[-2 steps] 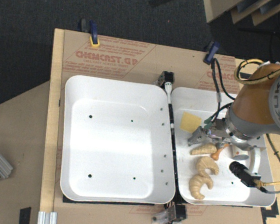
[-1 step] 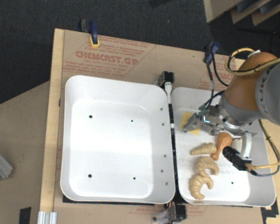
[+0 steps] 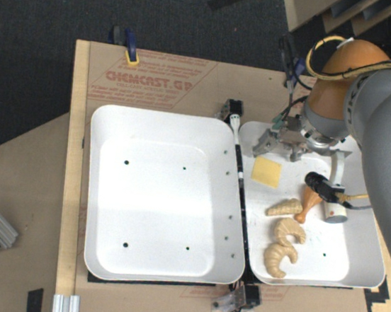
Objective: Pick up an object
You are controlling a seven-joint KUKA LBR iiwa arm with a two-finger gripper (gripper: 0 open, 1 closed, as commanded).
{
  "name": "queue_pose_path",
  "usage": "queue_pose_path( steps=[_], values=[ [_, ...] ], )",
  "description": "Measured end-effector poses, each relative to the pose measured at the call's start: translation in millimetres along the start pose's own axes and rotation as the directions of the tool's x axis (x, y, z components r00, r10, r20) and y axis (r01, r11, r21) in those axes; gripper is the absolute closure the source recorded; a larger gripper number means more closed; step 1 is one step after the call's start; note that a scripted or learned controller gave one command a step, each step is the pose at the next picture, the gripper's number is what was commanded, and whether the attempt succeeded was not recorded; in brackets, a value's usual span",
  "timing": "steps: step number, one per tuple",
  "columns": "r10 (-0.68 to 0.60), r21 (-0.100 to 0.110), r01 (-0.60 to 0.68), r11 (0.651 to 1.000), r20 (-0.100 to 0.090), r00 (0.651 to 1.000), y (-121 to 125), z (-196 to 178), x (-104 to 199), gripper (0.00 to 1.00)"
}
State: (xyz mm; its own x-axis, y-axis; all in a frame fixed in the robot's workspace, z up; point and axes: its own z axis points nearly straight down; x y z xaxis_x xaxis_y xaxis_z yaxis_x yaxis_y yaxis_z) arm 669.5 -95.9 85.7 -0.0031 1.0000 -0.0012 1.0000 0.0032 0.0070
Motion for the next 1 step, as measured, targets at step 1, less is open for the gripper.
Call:
queue_pose_path(
  steps=[1],
  values=[
    [0.001,0.01,0.0,1.0,-0.01,1.0,-10.5,-51.9,81.9,0.0]
  ],
)
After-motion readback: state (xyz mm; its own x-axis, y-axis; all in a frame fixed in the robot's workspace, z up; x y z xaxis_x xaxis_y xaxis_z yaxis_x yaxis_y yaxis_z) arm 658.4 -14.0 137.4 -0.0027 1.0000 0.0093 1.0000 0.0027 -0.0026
